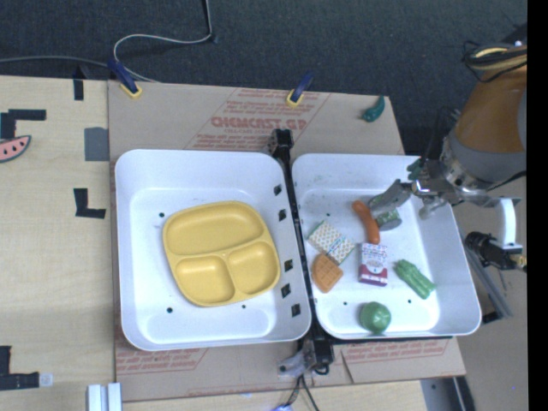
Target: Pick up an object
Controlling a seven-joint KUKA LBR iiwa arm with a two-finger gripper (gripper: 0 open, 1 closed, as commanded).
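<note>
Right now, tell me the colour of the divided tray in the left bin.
Yellow; the divided tray shows in the camera view.

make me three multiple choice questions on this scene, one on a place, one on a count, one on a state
1. Where does the yellow divided plate lie?
A. in the left bin
B. in the right bin
C. on the cardboard outside the bins

2. How many compartments does the plate have?
A. two
B. three
C. five

3. How does the hand stand to the orange sausage-shaped toy?
A. it has lifted the toy high over the left bin
B. it is low in the right bin, right beside the toy's upper end
C. it is parked outside both bins

Answers:
1 A, the plate sits in the left bin.
2 B, one long section above two smaller ones.
3 B, the hand is down in the right bin by the toy, which lies on the bin floor.
</note>
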